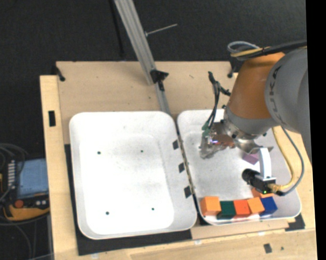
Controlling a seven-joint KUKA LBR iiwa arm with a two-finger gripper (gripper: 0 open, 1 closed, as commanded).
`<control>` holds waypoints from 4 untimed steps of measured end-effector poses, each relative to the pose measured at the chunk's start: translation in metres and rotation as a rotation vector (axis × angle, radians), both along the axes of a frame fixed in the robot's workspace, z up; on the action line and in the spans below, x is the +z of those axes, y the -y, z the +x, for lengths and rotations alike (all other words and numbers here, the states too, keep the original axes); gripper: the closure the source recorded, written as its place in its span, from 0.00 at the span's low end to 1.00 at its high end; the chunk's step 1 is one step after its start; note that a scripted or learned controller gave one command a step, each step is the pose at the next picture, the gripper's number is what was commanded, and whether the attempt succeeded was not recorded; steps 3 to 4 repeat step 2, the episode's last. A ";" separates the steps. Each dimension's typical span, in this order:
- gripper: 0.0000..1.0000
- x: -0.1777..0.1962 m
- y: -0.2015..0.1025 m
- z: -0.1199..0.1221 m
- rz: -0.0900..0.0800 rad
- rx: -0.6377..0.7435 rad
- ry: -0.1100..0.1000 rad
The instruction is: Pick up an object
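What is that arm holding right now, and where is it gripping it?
It cannot be told: the end effector hangs over the right bin, nothing visible in it.

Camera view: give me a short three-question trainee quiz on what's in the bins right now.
1. True or false: the blocks sit in the left bin.
2. Which colour sits second from the left in the row of blocks? A) green B) blue C) orange
3. Fill in: the end effector hangs over the ____ bin.

Key: 1 false, they line the near edge of the right bin; 2 A, the green block; 3 right.
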State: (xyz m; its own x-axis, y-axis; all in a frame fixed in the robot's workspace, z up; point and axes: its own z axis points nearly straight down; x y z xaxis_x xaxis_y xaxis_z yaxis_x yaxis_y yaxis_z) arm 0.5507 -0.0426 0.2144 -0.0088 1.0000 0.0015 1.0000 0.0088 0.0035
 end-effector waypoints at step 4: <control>1.00 -0.007 -0.103 0.034 0.001 0.000 -0.002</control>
